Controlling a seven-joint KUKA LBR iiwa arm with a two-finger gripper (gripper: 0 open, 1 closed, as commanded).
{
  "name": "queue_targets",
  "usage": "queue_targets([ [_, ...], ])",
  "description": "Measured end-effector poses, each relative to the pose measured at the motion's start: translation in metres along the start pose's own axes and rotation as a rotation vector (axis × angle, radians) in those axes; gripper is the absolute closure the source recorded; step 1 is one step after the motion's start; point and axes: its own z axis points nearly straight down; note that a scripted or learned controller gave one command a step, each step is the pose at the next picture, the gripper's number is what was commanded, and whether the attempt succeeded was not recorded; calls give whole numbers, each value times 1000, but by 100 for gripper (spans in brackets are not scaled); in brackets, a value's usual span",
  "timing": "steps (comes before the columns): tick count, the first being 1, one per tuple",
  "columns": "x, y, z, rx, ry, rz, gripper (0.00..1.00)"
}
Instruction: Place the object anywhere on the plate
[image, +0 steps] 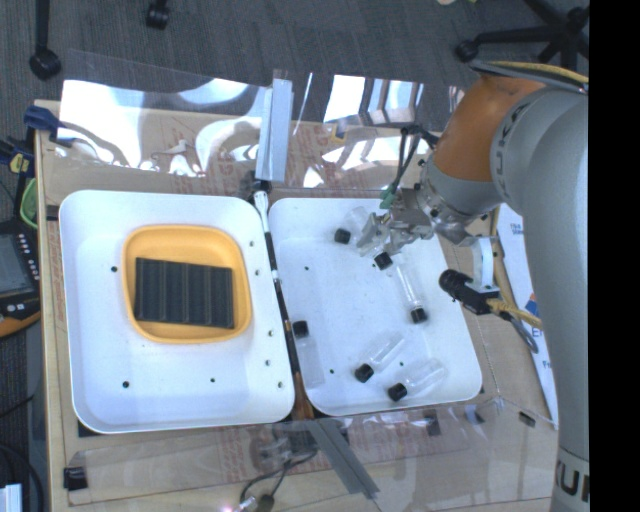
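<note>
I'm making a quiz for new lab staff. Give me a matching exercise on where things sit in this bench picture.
Things:
1. yellow plate
2. tool
3. clear vial lying nearest the bench's front edge

Places:
A. upper part of the right bin
B. near corner of the right bin
C. left bin

Pairs: 1-C, 2-A, 3-B

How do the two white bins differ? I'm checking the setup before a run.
The left bin holds a yellow plate with a dark ribbed insert; the right bin holds several clear vials with black caps, scattered at different angles. The gripper hangs over the right bin's far side, while nothing hangs over the left bin. Both are shallow, white and round-cornered, side by side.
</note>
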Motion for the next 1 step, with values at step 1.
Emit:
queue_targets([
  [1,40,-49,22,2,-1,-178,100],
])
